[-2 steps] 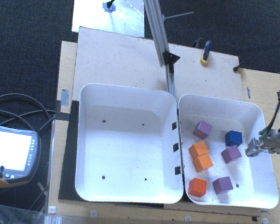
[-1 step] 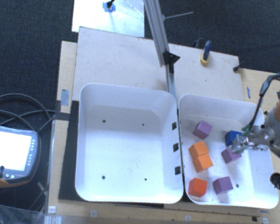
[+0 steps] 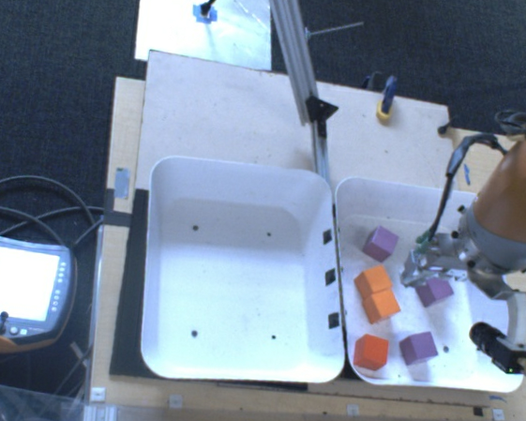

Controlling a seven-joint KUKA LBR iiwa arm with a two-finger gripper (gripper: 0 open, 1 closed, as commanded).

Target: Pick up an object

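In the right bin (image 3: 359, 199) lie several blocks. A purple block (image 3: 381, 243) sits toward the back, and an elongated orange block (image 3: 377, 293) lies near the bin's left wall. A smaller red-orange block (image 3: 371, 352) rests at the front, with a purple block (image 3: 418, 347) to its right. Another purple block (image 3: 436, 291) lies right under my gripper (image 3: 423, 272), which hangs low over the middle of this bin. The gripper's body partly covers that block. Nothing can be seen held between the fingers.
The left bin (image 3: 157, 268) stands beside the right one, their walls touching. A slanted metal pole (image 3: 299, 63) crosses the back of the bench. A teach pendant (image 3: 13, 294) with cables lies at the far left. The arm's orange band (image 3: 520, 187) looms over the right bin's edge.
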